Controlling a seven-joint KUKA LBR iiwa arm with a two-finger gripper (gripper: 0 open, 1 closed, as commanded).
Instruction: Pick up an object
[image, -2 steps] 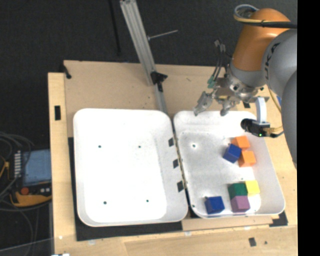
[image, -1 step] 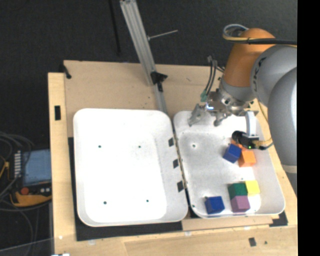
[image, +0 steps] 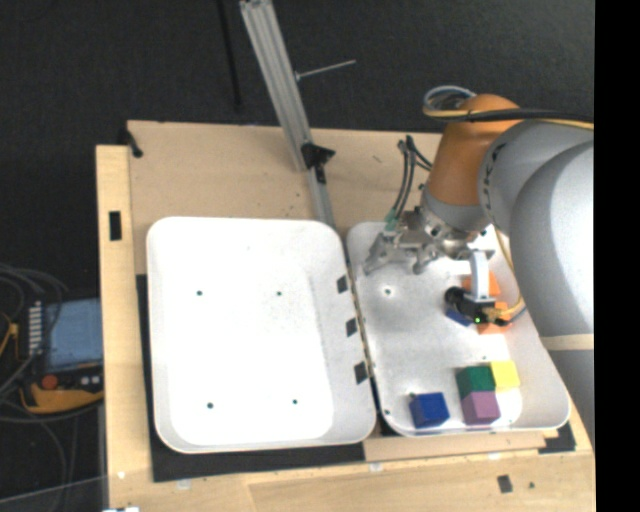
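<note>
Sitting side by side on the bench (image: 200, 170), 2 white bins; the right bin (image: 400, 330) holds a blue cube (image: 429, 410), green cube (image: 475, 380), yellow cube (image: 505, 374) and purple cube (image: 482, 406) clustered along its near edge, none elongated; the gripper (image: 400, 250) hovers over its far end, grip state unclear.

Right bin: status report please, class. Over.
Gripper low over the right bin, far end, nothing seen held. Blue block, green block, yellow block, purple block clustered at near end. Path unobstructed.
</note>
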